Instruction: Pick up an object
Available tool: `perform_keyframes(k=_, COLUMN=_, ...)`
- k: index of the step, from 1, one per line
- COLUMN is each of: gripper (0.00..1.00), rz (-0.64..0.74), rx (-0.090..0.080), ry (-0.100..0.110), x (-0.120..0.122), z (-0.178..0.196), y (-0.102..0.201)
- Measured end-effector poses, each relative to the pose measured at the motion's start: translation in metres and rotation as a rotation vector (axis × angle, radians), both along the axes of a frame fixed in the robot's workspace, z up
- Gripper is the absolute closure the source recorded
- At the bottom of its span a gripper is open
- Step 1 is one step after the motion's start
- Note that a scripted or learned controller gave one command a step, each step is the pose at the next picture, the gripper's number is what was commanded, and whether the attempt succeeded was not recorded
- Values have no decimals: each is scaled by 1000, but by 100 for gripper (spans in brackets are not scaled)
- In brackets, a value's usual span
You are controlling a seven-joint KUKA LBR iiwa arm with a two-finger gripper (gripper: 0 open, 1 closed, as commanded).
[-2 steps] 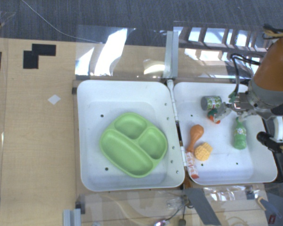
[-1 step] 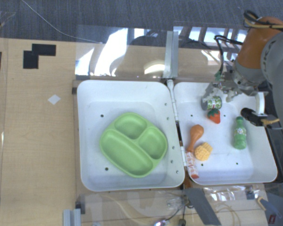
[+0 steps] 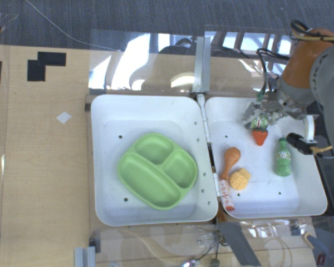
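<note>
Near the right bin's (image 3: 300, 204) front edge lie a corn cob (image 3: 240, 178) and drumstick (image 3: 230, 159), while the jaws (image 3: 260, 119), aperture unclear, hover over a toy strawberry (image 3: 260, 136) by the far edge, likely to slip.

The scene was brightly and evenly lit, seemingly from overhead. Strong white glare streaked the clear panel (image 3: 150, 60) behind the two bins, washing out what lay beyond it. The left bin (image 3: 108, 149) and right bin (image 3: 300, 199) were near overexposed, their rims barely distinct from their floors. Shadows were soft and short; a faint one edged the green tray (image 3: 158, 171). Detail was coarse and slightly soft throughout, and the arm (image 3: 317, 65) at the right looked mildly blurred.
</note>
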State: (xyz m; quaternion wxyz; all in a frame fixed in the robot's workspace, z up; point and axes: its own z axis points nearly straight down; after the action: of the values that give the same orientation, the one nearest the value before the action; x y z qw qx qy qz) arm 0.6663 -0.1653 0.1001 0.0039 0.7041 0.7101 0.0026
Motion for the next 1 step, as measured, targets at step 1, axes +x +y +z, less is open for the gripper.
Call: perform_keyframes(k=1, gripper=100, rz=7, rx=-2, ry=-6, x=2, z=13, y=1)
